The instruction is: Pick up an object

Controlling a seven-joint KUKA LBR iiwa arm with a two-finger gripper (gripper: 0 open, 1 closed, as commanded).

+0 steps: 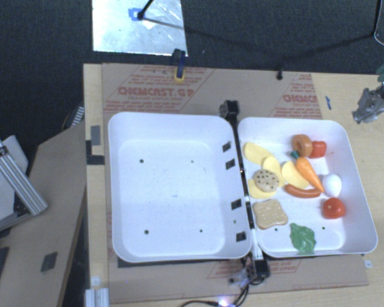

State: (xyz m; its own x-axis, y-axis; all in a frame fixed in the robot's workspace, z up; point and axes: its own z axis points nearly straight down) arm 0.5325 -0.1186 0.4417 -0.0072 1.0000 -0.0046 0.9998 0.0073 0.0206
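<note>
A tan worktop (198,85), printed with faint red lettering, carries two shallow white bins set side by side and joined along a dark hinged seam with black clips. The left bin (172,190) shows only a few small dark dots on its floor. The right bin (354,171) holds a cluster of toy foods: a carrot (308,173) near its centre, a sausage (301,191) just below the carrot, a white egg (332,185) at 3 o'clock from the carrot, a tomato (333,208) at 5 o'clock, a green leaf (302,238) at 6 o'clock, a toast slice (270,214) at 7 o'clock, a chocolate-chip cookie (266,180) at 9 o'clock among pale yellow chips, and a doughnut-like ring (301,144) at 12 o'clock.

The end effector (372,105) hangs at the frame's 3 o'clock edge, over the worktop beyond the right bin's far corner and well apart from the foods; whether it is spread or closed cannot be told.

Dark carpet surrounds the worktop. A shiny silver sheet (138,18) lies on the floor at 12 o'clock, and a yellow-and-blue clamp (178,66) grips the worktop's far edge. An aluminium rail (13,174) slants in at 9 o'clock.
</note>
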